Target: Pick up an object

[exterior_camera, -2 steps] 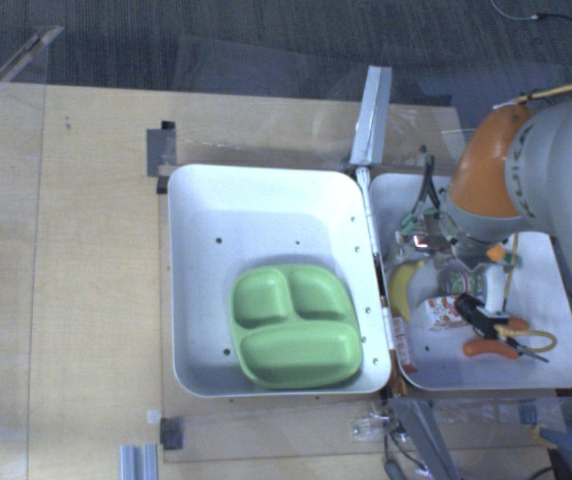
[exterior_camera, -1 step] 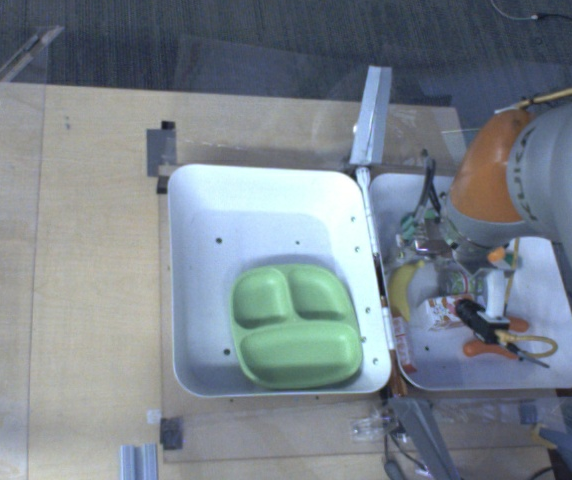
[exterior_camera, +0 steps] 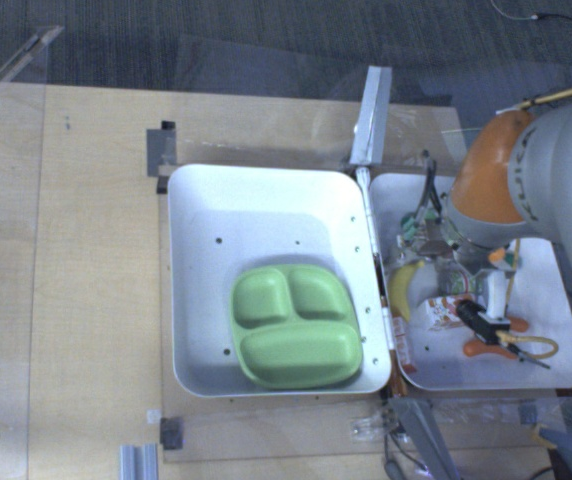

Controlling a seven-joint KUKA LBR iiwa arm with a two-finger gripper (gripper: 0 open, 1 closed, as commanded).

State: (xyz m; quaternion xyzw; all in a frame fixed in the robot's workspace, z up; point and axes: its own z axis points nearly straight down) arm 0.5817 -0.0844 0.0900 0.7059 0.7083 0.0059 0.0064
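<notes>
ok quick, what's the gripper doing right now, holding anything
gripper: down in the right bin next to the banana; cannot be told whether it is open, closed or holding anything.

The one camera sits fixed above the bench [exterior_camera: 76, 268] and looks down on it at a slant, close to vertical, so both bins show their floors. The far edge of the bench runs across the upper part of the view, with dark carpet [exterior_camera: 216, 18] beyond it. The left bin [exterior_camera: 206, 208] lies near the middle of the view, seen whole, all four corners in sight. The right bin [exterior_camera: 556, 363] lies toward the right side, its far part covered by the arm [exterior_camera: 546, 168], which comes in from the right and stands nearer the lens than the bench. The camera is near enough that the two bins span about two thirds of the width.
</notes>
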